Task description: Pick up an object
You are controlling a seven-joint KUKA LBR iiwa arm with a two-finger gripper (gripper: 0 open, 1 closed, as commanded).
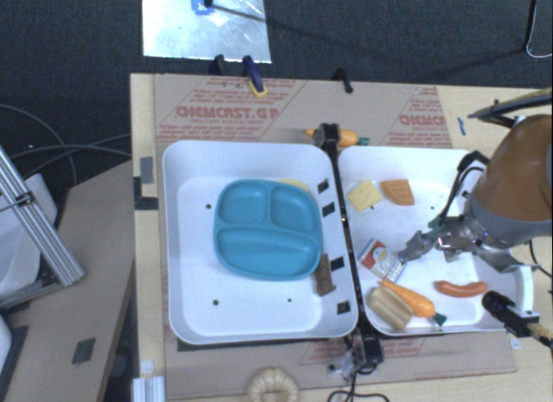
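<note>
Nearest and biggest, looming in from the right: grey arm [518,193] with its orange band, bent low over the right bin [415,156]. Beneath, a cardboard-covered worktop [225,106], bearing two white bins side by side. In the left bin [186,245], a blue divided plate [268,227] and, just beside its lower right corner, a small brown scrap [324,277] (too small to name).

In the right bin, the candidates for picking:
- pale bun [389,307] at the front wall, touching an orange carrot [413,298]
- red sausage [460,287] below the wrist, apart from both
- orange wedge [397,191] and yellow cheese slab [363,194] near the back, just beside each other
- red-and-white packet [380,260] in the middle

Judged as the approach step, with nothing lifted yet. Jaws low, pointing left, ending just beside the packet's right edge, perhaps touching it (cannot tell). Cannot tell either whether spread or pressed together, being blurred and dark against the wrist. Nothing seen between them.

Next move, as a guess: settle on the packet as the target, being closest to the jaws. Come down across its edge, close, then rise straight. Calls for care with something so flat and thin (likely to slide along the white floor rather than be pinched). Failing that, better to try the carrot or the bun nearby, both thicker and easier to clasp.
</note>
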